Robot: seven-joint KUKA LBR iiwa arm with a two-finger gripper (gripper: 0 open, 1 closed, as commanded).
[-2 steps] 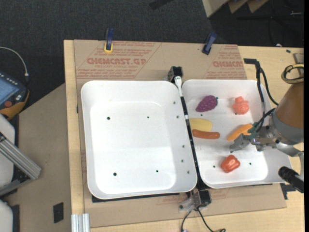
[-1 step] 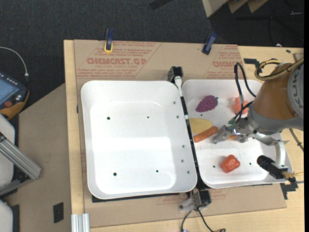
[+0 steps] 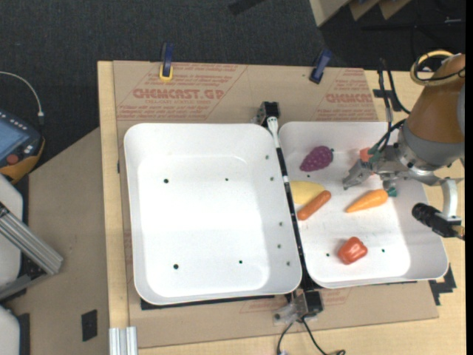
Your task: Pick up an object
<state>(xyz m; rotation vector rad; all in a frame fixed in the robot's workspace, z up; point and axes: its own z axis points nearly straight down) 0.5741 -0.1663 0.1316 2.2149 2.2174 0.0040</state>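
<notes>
From my remote seat I see the arm (image 3: 436, 117) reaching in from the right with its pincer (image 3: 367, 170) low over the right bin (image 3: 429, 261), between the purple grape bunch (image 3: 317, 158) and the orange carrot (image 3: 367, 201). The dark fingers look spread apart, and nothing sits between them, so I read the pincer as open and holding nothing. I judge it is poised that way to come down on a piece of toy food, most likely the carrot just below it, though I cannot say which it aims for.

All the candidate objects lie in the right bin. The grape bunch is toward the far side, near the bin's middle. A yellow wedge (image 3: 305, 191) sits against the left wall, with a reddish sausage-shaped piece (image 3: 313, 205) touching its lower edge. The carrot lies on its side, near the centre, tip pointing left. A red pepper (image 3: 352, 250) rests nearer the front edge, well apart from the rest. Their loose scatter leaves room for fingers around most of them; the wedge and sausage, pressed together by the wall, look harder to take.

The left bin (image 3: 148, 272) shows its white floor with a few small dark dots. Both bins rest on a cardboard sheet (image 3: 222, 83) clipped to the bench.
</notes>
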